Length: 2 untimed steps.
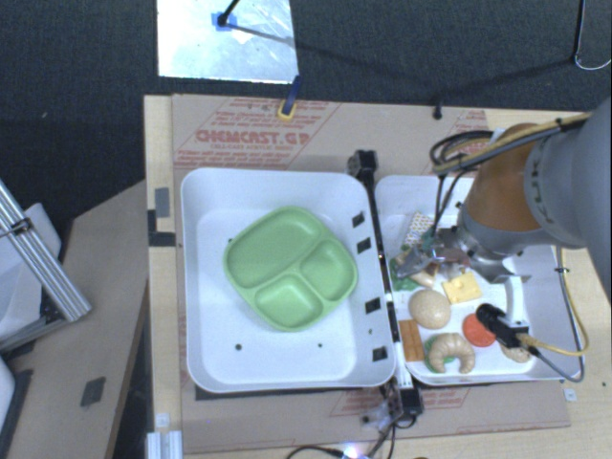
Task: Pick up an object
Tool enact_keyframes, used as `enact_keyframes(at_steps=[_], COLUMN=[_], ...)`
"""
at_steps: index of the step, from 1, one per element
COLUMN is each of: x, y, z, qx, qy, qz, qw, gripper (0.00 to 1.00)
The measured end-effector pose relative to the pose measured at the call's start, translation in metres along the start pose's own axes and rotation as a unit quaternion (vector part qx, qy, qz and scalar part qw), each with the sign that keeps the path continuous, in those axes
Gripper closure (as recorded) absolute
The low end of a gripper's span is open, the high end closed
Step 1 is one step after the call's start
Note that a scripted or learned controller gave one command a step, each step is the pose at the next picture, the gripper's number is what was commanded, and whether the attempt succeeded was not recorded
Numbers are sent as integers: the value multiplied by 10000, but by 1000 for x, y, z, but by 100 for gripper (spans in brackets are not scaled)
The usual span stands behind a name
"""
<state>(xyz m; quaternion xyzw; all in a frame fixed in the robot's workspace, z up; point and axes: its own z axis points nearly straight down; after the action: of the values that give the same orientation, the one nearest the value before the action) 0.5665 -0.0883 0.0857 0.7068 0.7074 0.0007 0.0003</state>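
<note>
The gripper [421, 261] is lowered into the right bin [545, 371]; whether its jaws are spread cannot be told. Just beneath them a bread roll [429, 308] is seen, judged light, rounded and firm, best taken across its middle.

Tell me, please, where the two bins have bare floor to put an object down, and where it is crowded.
The left bin has bare floor around the green divided plate, most along its near and left walls. The right bin is crowded: croissant, round bun, cheese piece and the gripper.
</note>
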Motion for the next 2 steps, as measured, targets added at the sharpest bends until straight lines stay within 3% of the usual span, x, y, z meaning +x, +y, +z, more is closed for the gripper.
enact_keyframes(at_steps=[1,2], x=[1,2], y=[2,8], z=[-12,-75], qx=[-26,-28], qy=[4,-7], qz=[0,-19], qw=[10000,10000], gripper=[100,100])
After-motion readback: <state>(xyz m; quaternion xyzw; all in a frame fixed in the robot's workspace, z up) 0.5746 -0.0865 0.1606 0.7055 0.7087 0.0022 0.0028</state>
